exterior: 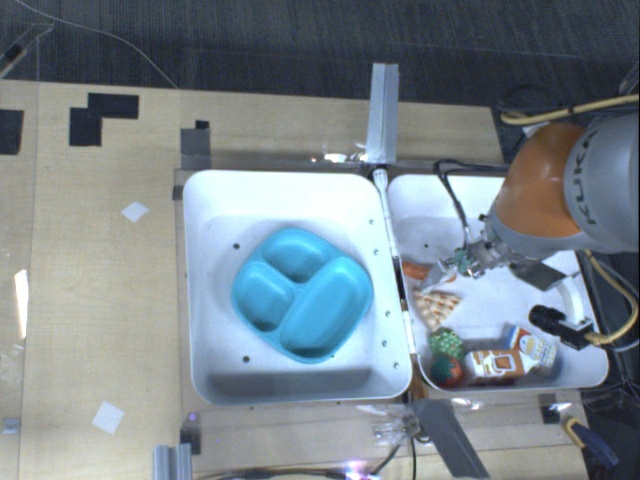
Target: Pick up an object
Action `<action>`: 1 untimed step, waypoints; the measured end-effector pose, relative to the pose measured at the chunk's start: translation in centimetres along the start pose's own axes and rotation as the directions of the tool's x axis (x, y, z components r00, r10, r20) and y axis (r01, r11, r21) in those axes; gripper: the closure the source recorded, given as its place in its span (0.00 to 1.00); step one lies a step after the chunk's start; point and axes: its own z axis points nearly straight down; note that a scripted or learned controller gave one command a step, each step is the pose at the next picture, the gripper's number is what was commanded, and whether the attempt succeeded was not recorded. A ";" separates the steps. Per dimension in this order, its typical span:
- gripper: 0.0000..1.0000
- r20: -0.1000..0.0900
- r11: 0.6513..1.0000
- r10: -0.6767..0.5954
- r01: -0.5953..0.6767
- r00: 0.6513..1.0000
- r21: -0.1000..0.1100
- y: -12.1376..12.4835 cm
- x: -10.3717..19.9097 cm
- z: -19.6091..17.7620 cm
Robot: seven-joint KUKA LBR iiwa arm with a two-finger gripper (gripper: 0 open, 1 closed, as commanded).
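My gripper (pixel 463 260) hangs low over the middle of the right bin (pixel 430 223), with the grey arm and its orange band coming in from the right. Just left of it lies a small orange piece (pixel 415 269) against the bin's left wall. Below the gripper rests a tan, waffle-patterned wedge (pixel 437 306). Nearer the front edge are a green bumpy item (pixel 447 342), a red round item (pixel 447 369) and an orange-and-white carton (pixel 497 364) lying on its side. Nothing shows between the gripper's tips.
The left bin (pixel 215 368) holds a blue plate with three compartments (pixel 302 293). A second small carton (pixel 533 347) lies at the right bin's front right. A metal post (pixel 383 108) stands behind the divider between the bins.
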 end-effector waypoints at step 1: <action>0.00 -0.011 1.000 -0.009 0.009 1.000 0.016 8.0 -3.4 1.0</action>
